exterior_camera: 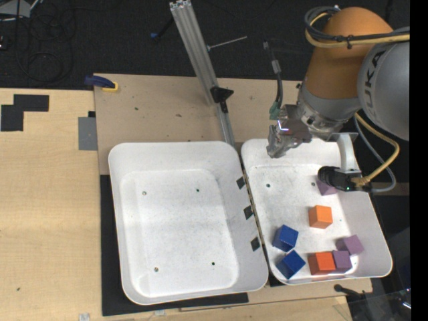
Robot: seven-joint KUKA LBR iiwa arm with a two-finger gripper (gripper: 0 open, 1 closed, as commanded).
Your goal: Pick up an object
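The gripper [279, 141] hangs over the right bin's [374, 273] far edge; whether it is apart or together, I cannot tell. The blocks, like the orange one [320, 216], lie near the bin's front.

You've got the wooden counter [53, 199], an aluminium rail [200, 65] slanting across its back edge, a blue-and-yellow clamp [101, 82], loose cables [40, 39] behind.

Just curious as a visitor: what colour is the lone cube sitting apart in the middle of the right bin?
Orange, a small orange cube, clearest in the camera view.
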